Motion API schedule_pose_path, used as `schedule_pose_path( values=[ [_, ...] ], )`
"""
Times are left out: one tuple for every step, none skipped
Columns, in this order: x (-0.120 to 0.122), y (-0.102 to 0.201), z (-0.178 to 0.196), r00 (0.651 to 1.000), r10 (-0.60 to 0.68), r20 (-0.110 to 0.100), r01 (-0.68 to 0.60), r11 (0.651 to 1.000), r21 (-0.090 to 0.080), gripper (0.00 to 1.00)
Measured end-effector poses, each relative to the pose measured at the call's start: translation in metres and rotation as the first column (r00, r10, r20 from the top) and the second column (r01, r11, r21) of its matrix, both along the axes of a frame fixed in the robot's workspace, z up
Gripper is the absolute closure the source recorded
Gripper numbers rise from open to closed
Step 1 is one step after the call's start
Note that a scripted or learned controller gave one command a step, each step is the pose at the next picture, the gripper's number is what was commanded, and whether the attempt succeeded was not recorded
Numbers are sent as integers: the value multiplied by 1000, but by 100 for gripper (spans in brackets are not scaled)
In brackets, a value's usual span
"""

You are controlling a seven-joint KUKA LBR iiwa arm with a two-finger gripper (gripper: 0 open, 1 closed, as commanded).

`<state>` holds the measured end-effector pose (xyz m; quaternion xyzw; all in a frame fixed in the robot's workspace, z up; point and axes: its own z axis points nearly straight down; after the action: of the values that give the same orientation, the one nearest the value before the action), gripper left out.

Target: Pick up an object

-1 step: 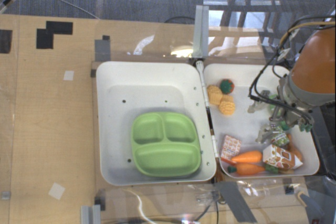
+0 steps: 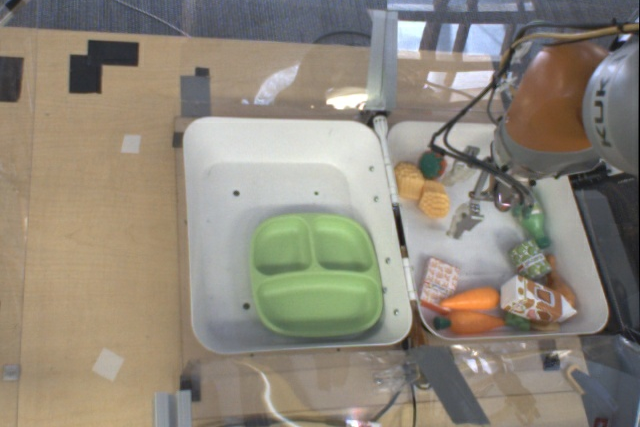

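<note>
Gripper [image 2: 470, 213] low over the right bin [image 2: 590, 315], metal fingers pointing toward seven o'clock, parted a little with bare white floor showing between the tips, nothing clamped. At ten o'clock of the tips and near them, two yellow corn pieces [image 2: 422, 191], touching each other; just above those, a small dark green ball [image 2: 431, 164], partly masked by black cable. At four o'clock, a green bottle-like item [image 2: 533, 223], its upper end tucked under the wrist and hard to read. Further out at five o'clock, a green-and-white packet [image 2: 531, 259] and an orange-and-white carton [image 2: 533, 300], leaning against the bin's near-right corner. At six o'clock, a small red patterned box [image 2: 439, 279], with two carrots [image 2: 470, 311] lying side by side just beyond it along the near wall. Arm [image 2: 560, 100] grey with orange band, cut off at three o'clock. Well apart at nine o'clock, left bin [image 2: 215, 155] bearing a green divided plate [image 2: 316, 274]. Beyond the bins at twelve o'clock, clear plastic sheeting, glare-washed and blurred.
</note>
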<state>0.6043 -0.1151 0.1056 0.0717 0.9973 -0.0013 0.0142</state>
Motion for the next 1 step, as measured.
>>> schedule_pose_path(
  values=[
    [57, -14, -18, 996, 85, -17, -85, 996, 3, 0]
  ],
)
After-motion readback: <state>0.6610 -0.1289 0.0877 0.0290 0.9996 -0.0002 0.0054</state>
